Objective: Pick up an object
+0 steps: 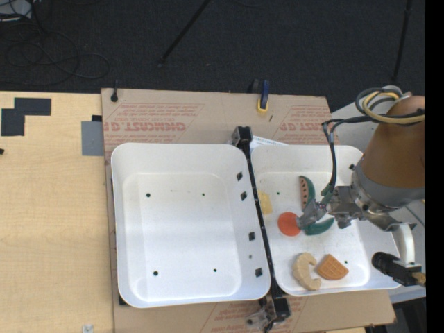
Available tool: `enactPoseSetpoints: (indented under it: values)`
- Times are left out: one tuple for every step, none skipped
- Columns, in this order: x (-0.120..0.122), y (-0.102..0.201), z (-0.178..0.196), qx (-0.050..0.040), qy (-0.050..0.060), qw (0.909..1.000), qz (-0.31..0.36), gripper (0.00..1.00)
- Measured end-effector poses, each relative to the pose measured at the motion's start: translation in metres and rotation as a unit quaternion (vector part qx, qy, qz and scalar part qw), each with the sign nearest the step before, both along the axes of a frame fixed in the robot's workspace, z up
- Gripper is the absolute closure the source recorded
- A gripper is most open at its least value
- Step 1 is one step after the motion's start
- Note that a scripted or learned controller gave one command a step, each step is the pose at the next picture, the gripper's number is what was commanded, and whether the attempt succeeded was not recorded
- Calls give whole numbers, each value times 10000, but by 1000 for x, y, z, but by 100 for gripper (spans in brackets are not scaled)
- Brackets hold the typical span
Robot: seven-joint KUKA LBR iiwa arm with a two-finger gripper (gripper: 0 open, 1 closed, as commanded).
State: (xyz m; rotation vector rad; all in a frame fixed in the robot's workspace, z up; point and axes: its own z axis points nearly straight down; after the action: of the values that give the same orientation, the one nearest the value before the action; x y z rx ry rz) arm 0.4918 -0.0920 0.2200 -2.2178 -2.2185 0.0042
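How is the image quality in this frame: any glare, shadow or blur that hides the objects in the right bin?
Camera view: lighting is even, and the white right bin is bright but not blown out; the red round object, the watermelon slice and the tan pieces read clearly. The image is soft and low in detail, so the gripper looks slightly smeared against the teal object, with faint shadow beneath.

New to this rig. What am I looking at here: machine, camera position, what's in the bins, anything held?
One fixed camera looks down at a slant on a bench. A robot arm reaches in from the right; its gripper sits low over the right bin. That bin holds a red round piece, a watermelon-like slice, a pale curved piece, an orange wedge and a small yellow bit. A second white bin, the left bin, sits beside it. The gripper is beside the red piece, but I cannot tell whether anything is held.
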Motion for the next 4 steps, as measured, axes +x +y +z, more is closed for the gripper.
enactPoseSetpoints:
  values:
    - [54,-3,-138,-16,-35,10000,12,0]
    - [51,-6,-123,-1,3,10000,-33,100]
    - [56,75,2,12,-71,10000,46,100]
    - [78,134,-35,-2,-6,10000,25,100]
